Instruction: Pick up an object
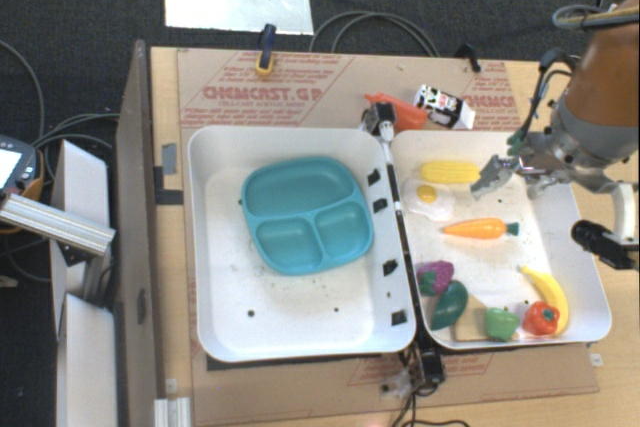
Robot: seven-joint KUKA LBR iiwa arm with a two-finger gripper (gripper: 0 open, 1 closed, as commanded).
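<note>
The right bin (590, 267) holds toy foods: a yellow corn cob (450, 173), a fried egg (428, 198), an orange carrot (478, 229), purple grapes (435, 275), a dark green vegetable (450, 303), a small green piece (500, 322), a red tomato (541, 318) and a yellow banana (548, 292). My gripper (496, 174) hangs over the upper part of this bin, just right of the corn and above the carrot. Nothing shows in its grasp.
The left bin (215, 245) carries a teal divided plate (307, 213). Black clips line the rim between the bins (392, 215). Behind the bins, an orange-handled tool (392, 113) and a small black-and-white box (443, 105) lie on the cardboard. The arm's body (600, 105) looms over the right bin's far right corner.
</note>
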